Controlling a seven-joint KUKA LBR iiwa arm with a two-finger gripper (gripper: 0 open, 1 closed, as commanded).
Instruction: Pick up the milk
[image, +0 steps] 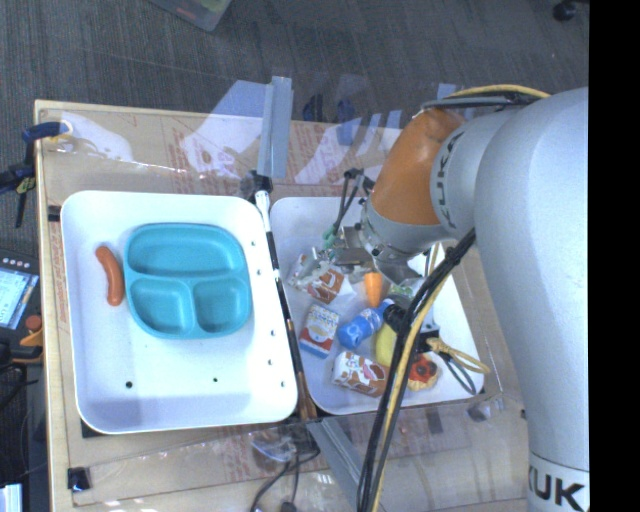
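While tool state unclear: three milk cartons, one carrot, one hotdog.

**Plastic, card and bare board: how the surfaces look**

The left bin is smooth white plastic with a soft sheen. In it, the turquoise divided tray looks like moulded plastic, evenly glossy, and just left of that tray the toy sausage is a shiny orange-red plastic. Right of the tray, the milk carton has printed, lightly glossy card faces. The arm wears a matt grey shell with a satin orange band. The bench behind the tray is pale, worn board under clear film.
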